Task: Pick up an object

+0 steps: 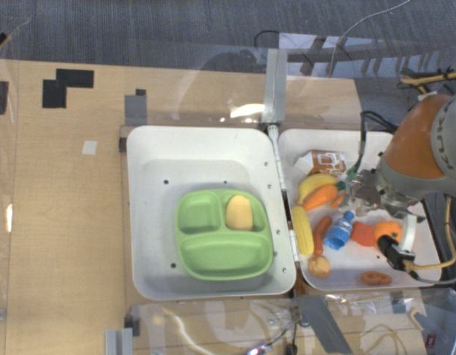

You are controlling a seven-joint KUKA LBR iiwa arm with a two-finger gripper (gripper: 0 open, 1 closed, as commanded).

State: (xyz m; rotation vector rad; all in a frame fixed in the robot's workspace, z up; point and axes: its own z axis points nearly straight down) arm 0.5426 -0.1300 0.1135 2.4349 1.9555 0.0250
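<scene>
Arm over the right bin (pixel 361 283), among the toy food.
We see the pincer (pixel 359 193) low beside the orange carrot (pixel 323 197) and yellow banana (pixel 317 184), above the blue bottle (pixel 338 231); we cannot tell its state. In the left bin (pixel 150 198), a green tray (pixel 213 254) holds a yellow lemon (pixel 240 213).

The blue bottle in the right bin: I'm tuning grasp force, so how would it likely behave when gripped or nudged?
The blue bottle lies tilted on its side, so its rounded body would probably roll if nudged. It looks like a small plastic toy, likely light and fairly stiff. Smooth sides may slip. The corn cob and carrot crowd it, so they may shift too.
</scene>
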